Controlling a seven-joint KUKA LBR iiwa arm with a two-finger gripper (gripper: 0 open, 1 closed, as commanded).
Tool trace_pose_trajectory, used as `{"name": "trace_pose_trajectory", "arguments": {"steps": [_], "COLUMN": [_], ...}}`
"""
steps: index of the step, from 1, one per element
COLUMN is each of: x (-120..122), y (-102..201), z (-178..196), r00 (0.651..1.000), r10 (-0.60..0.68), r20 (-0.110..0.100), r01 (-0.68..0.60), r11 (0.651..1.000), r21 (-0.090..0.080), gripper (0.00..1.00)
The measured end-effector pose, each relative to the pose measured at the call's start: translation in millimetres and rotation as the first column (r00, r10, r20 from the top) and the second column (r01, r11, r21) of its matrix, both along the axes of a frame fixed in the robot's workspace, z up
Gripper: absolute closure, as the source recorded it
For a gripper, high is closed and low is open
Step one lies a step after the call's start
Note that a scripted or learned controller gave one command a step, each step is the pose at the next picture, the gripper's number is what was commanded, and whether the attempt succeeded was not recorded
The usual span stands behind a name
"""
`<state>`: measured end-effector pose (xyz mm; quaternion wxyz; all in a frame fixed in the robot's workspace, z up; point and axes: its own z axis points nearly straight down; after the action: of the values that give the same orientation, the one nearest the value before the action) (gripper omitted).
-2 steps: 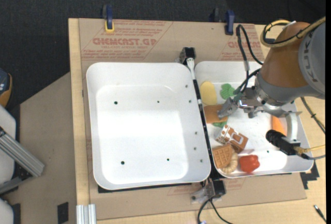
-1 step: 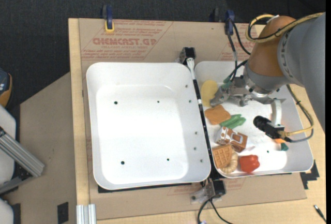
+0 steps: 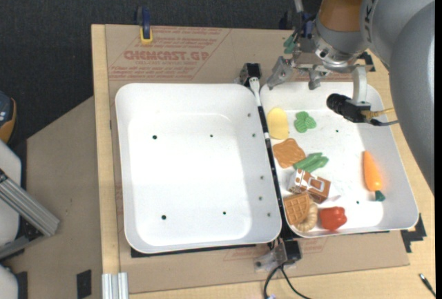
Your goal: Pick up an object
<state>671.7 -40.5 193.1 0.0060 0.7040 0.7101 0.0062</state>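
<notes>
White shallow right bin (image 3: pixel 394 218) holds the toy foods: a yellow block (image 3: pixel 277 123), green leafy piece (image 3: pixel 304 122), orange plastic carrot (image 3: pixel 372 171) and red pepper (image 3: pixel 332 218). The tool (image 3: pixel 312 76) hangs over the bin's far edge, fingers spread, gripping nothing.

Two bins, eight toy food pieces in the right one

Two shallow white plastic bins: left (image 3: pixel 138 152), right (image 3: pixel 397 173). In the right: one pale yellow rounded piece (image 3: pixel 277 123), two green leafy pieces (image 3: pixel 304 122) (image 3: pixel 312 162), two tan waffle-patterned squares (image 3: pixel 289 152) (image 3: pixel 298 208), one brown-and-white block (image 3: pixel 310 184), one red pepper-like piece (image 3: pixel 332 218), one orange carrot (image 3: pixel 373 172)
</notes>
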Motion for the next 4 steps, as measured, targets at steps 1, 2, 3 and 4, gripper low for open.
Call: {"name": "trace_pose_trajectory", "arguments": {"steps": [1, 2, 3, 4], "x": [-6, -3, -5, -5], "y": [108, 74, 113, 111], "z": [-8, 128, 277, 276], "r00": [1.000, 1.000, 1.000, 1.000], "r10": [0.002, -0.010, -0.003, -0.006], "r20": [-0.016, 0.000, 0.004, -0.011], "r01": [-0.002, 0.010, 0.003, 0.006], "r11": [1.000, 1.000, 1.000, 1.000], "r21": [0.004, -0.001, 0.002, -0.002], "gripper": [0.00, 0.00, 0.00, 1.00]}}
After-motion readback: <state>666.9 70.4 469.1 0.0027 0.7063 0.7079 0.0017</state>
